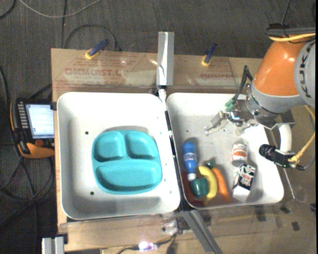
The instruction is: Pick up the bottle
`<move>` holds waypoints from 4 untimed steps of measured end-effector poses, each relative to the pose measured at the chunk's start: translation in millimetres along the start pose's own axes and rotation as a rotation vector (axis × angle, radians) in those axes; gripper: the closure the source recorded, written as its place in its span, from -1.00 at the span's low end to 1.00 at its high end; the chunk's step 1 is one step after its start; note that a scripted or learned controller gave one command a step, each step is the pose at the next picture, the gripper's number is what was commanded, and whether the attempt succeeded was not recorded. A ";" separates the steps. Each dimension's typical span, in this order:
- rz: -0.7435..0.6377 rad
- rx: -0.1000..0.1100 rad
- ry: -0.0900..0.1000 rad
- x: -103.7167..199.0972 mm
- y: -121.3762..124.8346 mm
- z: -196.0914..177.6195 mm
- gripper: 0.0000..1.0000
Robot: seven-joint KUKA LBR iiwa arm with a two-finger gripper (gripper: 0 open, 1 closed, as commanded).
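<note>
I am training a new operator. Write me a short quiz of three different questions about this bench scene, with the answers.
1. True or false: the blue bottle lies in the right bin.
2. Which bin holds the teal tray?
3. The gripper is: A) above the bottle, B) up and to the right of it, with nothing between its fingers, C) over the left bin.

Key: 1 true; 2 the left bin; 3 B.

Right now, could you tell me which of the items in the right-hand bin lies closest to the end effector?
The small white can with the red label, just below the end effector; the blue bottle and milk carton lie farther off.
</note>
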State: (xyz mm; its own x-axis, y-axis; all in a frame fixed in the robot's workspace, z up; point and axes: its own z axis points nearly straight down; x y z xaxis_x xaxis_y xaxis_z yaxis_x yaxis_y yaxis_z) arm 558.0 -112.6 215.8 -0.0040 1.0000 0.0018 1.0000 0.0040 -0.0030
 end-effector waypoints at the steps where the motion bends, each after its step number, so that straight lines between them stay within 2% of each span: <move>1: -0.105 -0.002 -0.001 54.5 5.1 -76.2 -1.00; 2: 0.045 0.002 -0.001 96.8 -22.1 34.0 -1.00; 3: -0.069 0.000 -0.004 54.1 -0.6 33.1 -1.00; 4: -0.064 -0.004 -0.003 -39.5 -6.2 122.3 -1.00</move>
State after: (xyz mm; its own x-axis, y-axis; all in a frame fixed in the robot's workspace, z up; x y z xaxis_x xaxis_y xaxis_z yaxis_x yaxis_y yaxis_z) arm 551.7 -151.9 93.4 -0.0676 0.9977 -0.0011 0.9977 0.0676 0.0013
